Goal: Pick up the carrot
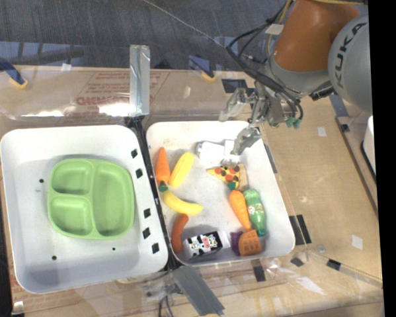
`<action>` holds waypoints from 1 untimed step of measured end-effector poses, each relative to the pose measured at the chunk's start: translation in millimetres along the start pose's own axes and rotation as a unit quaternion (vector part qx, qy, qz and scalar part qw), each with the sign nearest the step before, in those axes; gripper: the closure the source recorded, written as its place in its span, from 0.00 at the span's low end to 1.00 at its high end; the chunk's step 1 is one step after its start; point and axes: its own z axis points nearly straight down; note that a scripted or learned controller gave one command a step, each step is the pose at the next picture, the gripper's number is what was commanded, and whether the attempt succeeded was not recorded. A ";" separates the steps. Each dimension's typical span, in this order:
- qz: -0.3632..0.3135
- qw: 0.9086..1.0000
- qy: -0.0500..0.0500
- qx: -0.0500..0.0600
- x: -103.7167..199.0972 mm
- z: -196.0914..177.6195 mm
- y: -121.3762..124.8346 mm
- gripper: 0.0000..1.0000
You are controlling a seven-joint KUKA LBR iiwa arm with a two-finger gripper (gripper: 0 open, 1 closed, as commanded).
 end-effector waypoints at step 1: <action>-0.003 1.000 0.001 -0.001 66.0 34.9 -1.2 0.00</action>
